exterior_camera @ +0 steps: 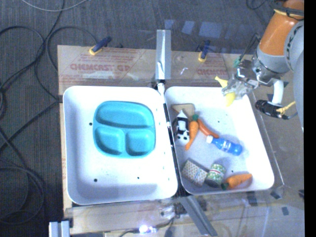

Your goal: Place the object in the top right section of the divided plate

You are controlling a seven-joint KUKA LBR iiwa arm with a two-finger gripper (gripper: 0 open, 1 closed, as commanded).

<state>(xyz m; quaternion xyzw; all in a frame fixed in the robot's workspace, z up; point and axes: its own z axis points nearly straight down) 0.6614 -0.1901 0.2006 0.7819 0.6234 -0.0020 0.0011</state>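
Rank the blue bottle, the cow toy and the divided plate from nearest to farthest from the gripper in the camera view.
Measured from the gripper, at the right bin's upper right corner:
1. Blue bottle, lying in the middle of the right bin.
2. Cow toy, near the right bin's left wall, beside a carrot.
3. Blue divided plate, in the left bin, plainly farthest.

Two white bins side by side. Left bin (79, 172): blue divided plate (124, 128), three sections. Right bin (261, 147): cow toy (182, 127) touching carrot (192, 132); blue bottle (225, 145) near centre; patterned box (193, 172), green can (215, 174), 2nd carrot (238, 180) along front edge. Gripper (236, 89) above right bin's back right corner, w/ small yellow object (230, 98) at its tip; grip unclear.
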